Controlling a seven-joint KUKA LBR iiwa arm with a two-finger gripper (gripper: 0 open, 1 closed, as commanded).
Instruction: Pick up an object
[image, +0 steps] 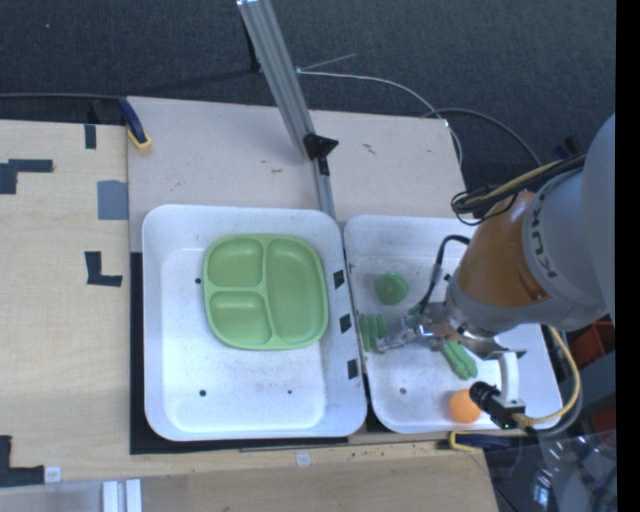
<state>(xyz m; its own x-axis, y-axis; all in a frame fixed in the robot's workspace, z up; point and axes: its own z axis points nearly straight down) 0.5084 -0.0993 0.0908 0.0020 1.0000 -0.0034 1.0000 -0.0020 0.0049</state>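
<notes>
In the right bin (400, 395), my gripper (392, 337) reaches in from the right, low over the bin floor. Its metal fingers sit at a ribbed green object (372, 331) near the bin's left wall. A round green object (391, 288) lies just above them. A light green elongated object (460, 359) pokes out beneath the wrist. An orange ball (463, 405) rests near the bin's front right corner. The arm hides much of the right side of this bin.
The left bin (170, 300) holds a green divided plate (266, 291). A metal pole (290, 90) slants down to the divide between the bins. Cables (470, 205) trail behind the arm. The wooden bench (60, 300) extends to the left.
</notes>
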